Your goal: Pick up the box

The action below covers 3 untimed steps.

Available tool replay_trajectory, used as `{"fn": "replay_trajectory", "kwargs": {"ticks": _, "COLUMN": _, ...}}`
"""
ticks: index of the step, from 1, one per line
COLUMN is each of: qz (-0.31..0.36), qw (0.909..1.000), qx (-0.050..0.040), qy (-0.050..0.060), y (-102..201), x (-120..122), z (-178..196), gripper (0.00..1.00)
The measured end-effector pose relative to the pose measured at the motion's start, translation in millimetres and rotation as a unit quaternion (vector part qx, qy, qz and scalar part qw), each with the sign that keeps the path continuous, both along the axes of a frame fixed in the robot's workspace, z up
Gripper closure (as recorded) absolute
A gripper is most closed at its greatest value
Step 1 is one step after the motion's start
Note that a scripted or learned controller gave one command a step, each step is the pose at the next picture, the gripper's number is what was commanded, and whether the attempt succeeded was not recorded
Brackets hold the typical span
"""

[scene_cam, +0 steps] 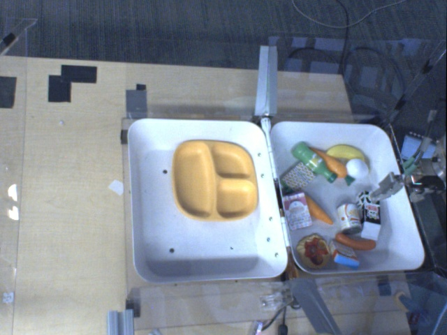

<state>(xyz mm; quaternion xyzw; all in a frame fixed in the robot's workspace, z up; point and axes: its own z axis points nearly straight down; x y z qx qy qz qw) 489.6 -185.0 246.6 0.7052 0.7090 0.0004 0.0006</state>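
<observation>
Nearest the camera, in the front of the right bin (pixel 398 257), sits a small round dish (pixel 314 250) with red food in it, and a blue-and-orange bit (pixel 346 259) lies just beside it. A reddish sausage (pixel 355 241) lies behind that, and a small can (pixel 349 218) stands a little farther back. The box (pixel 298 210) lies flat on the bin floor close to the wall shared with the left bin (pixel 150 208). It is a small flat carton, white with red and pink printing on its top face, turned slightly askew. An orange carrot (pixel 320 211) lies against its right edge, and a checkered packet (pixel 299 178) lies just behind it. Farther back are a green bottle (pixel 311 160), a banana (pixel 347 151) and a white egg-like ball (pixel 356 167). A black-and-white carton (pixel 371 209) stands just right of the can. The left bin holds a yellow divided tray (pixel 214 180). The gripper (pixel 386 187) reaches in low from the right edge, slanting down toward the black-and-white carton, its tip just above and behind that carton and well apart from the box. Whether the gripper is apart or together cannot be told from this angle, and nothing is seen held in it. Only the wrist end of the arm (pixel 423 179) is in frame, over the bin's right rim.
</observation>
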Motion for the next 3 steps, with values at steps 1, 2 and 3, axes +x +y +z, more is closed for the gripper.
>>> {"fn": "replay_trajectory", "kwargs": {"ticks": 1, "qz": -0.022, "qw": 0.9997, "qx": -0.0043, "qy": -0.011, "y": 1, "x": 29, "z": -130, "gripper": 0.00}}
{"fn": "replay_trajectory", "kwargs": {"ticks": 2, "qz": -0.012, "qw": 0.9998, "qx": -0.0070, "qy": -0.018, "y": 78, "x": 8, "z": -137, "gripper": 0.00}}
{"fn": "replay_trajectory", "kwargs": {"ticks": 3, "qz": -0.032, "qw": 0.9994, "qx": -0.0027, "qy": -0.011, "y": 47, "x": 84, "z": -155, "gripper": 0.00}}
